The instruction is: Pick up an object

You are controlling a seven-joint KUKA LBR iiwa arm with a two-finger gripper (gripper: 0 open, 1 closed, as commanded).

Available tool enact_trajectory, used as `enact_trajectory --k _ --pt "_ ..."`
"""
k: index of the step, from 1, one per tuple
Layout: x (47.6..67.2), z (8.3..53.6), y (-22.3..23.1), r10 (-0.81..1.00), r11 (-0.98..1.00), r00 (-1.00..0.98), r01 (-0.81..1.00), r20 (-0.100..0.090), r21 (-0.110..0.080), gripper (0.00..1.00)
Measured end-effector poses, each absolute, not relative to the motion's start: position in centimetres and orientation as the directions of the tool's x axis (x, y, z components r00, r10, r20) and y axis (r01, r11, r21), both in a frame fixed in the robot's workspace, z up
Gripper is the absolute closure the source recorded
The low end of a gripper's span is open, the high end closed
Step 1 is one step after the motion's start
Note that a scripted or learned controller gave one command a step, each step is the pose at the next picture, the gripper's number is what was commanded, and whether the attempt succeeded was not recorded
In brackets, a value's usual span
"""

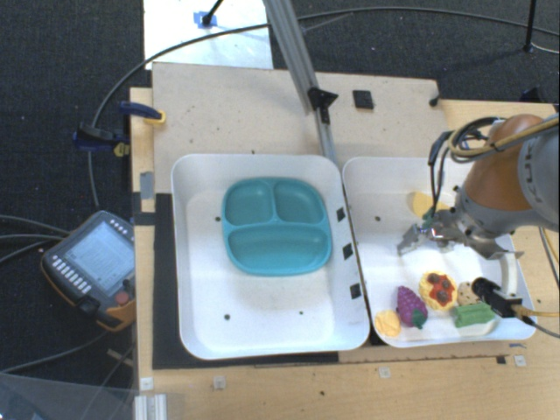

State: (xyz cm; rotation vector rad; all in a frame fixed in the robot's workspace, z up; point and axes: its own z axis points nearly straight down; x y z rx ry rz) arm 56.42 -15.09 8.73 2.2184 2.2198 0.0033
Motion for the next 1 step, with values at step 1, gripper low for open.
enact_trajectory --k 1 --pt "56.77 10.07 -14.88 1.0 0.002 -0.002 1.0 0.002 0.014 1.0"
